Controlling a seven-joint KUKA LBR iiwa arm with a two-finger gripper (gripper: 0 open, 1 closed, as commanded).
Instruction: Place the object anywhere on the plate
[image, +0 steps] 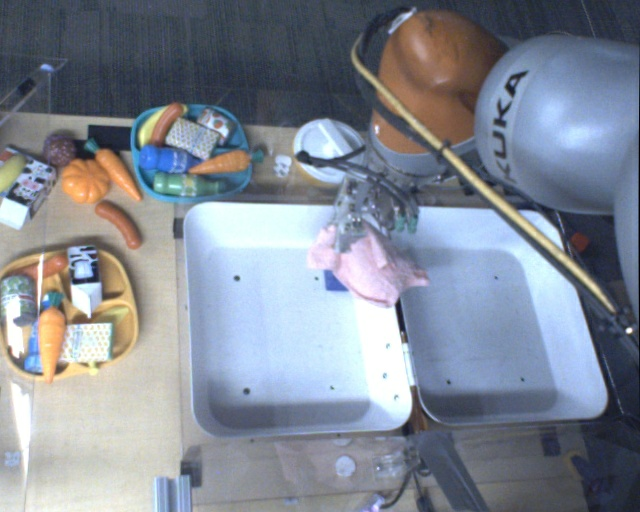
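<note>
Camera view: gripper (352, 232) hangs over the seam between the two bins, fingers pinched into the top of a pink cloth (368, 268). The cloth droops beneath them, draped across the inner rim of the left bin (260, 400) and the right bin (500, 400), with a small blue thing (334, 281) peeking out under its left edge.

Judgement: the cloth is light, limp and not fragile; it will sag and swing, so a bunched fold near the top is the best hold.

Surface: smooth white bin floors. A white plate (322, 140) sits behind the bins, near the gripper. Toy food crowds the blue bowl (190, 190) and yellow tray (125, 300) at left.
</note>
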